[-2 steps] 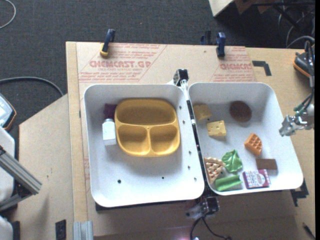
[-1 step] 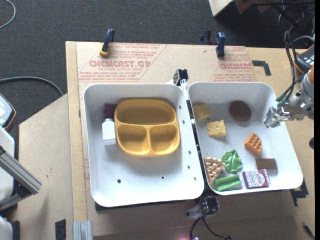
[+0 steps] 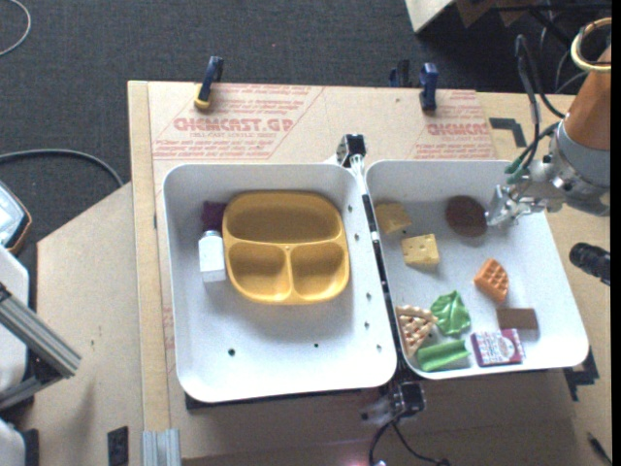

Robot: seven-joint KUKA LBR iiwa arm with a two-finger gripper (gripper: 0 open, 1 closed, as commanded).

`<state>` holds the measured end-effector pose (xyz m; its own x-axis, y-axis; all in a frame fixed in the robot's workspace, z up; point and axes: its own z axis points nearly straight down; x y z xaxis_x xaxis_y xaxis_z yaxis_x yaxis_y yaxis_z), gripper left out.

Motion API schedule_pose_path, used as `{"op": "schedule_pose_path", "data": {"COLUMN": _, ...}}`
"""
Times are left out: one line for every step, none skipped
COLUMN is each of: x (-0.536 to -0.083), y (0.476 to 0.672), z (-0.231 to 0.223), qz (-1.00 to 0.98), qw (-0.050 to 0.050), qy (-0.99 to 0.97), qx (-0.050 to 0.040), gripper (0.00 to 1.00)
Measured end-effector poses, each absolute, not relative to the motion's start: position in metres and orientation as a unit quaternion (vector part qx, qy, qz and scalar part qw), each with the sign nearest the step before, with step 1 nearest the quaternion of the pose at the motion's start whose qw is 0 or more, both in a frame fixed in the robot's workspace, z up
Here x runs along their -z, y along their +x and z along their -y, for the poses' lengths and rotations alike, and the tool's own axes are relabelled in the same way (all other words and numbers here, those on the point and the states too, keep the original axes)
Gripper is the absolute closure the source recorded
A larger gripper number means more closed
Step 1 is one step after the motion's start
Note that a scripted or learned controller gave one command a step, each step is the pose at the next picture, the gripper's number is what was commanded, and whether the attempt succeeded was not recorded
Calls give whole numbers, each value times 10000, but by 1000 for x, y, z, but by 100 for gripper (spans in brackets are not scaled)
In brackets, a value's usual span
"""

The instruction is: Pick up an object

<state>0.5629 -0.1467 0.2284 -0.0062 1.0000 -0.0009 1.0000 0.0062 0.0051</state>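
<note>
From my seat, the right bin (image 3: 563,289) is crowded along its lower edge: pizza slice (image 3: 415,324), lettuce (image 3: 450,311), green pod (image 3: 441,356), pink packet (image 3: 497,347) and brown block (image 3: 517,318) sit close together. The waffle (image 3: 492,280) lies mid-right and the cheese (image 3: 420,250) mid-left, with bare floor between them. The gripper (image 3: 501,210) sits at the bin's upper right, near the rim, its tip just beside the brown disc (image 3: 467,216); I cannot tell whether they touch. I cannot tell how the jaws stand; nothing shows between them. In the left bin (image 3: 184,260), the yellow tray (image 3: 285,246) fills the upper middle, leaving open room below.
</note>
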Motion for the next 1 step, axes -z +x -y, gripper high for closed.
{"op": "schedule_pose_path", "data": {"x": -224, "y": 590, "z": 106, "qz": -7091, "qw": 16, "qy": 7051, "qx": -14, "gripper": 100}}
